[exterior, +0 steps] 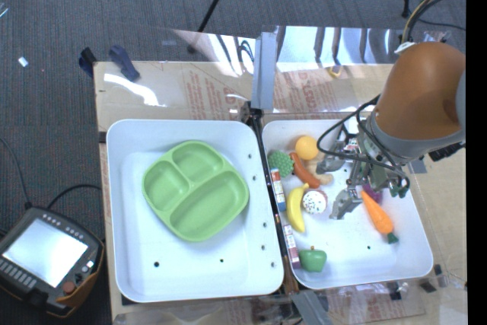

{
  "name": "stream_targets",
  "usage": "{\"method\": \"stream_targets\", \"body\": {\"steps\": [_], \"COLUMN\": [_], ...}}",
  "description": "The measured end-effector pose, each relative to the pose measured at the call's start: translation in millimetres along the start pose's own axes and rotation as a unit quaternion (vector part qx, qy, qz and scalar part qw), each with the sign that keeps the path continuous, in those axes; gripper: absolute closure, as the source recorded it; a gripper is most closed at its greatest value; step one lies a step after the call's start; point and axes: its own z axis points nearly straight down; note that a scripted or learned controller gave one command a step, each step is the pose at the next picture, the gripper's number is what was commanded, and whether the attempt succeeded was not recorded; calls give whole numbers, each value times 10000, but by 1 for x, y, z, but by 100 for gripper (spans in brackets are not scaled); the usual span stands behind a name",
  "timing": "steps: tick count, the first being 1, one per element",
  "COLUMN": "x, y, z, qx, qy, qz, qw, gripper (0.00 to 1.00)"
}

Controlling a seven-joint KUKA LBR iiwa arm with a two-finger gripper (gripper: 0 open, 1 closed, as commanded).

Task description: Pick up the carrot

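Green apple (313, 259) low, well below carrot (378, 214). Jaws (348, 203) just left of carrot, open, holding nothing. Could close beside carrot, or bump ball (313, 202) instead.

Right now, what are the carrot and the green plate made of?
The carrot looks like plastic toy food: smooth, evenly bright orange, with a small green tip. The plate looks like moulded plastic too: one even light green, matte with a soft sheen, and rounded dividers. Silicone is possible; the picture cannot settle that.
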Motion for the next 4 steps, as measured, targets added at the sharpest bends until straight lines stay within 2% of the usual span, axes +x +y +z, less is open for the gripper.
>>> {"method": "stream_targets", "body": {"steps": [1, 2, 3, 4], "x": [0, 14, -15, 40], "y": [0, -49, -50, -128], "z": [0, 76, 108, 118], "qx": [1, -2, 0, -3], "qy": [-3, 0, -8, -9], "qz": [0, 447, 112, 138], "qw": [10000, 9990, 9999, 9999], "gripper": [0, 0, 0, 100]}}
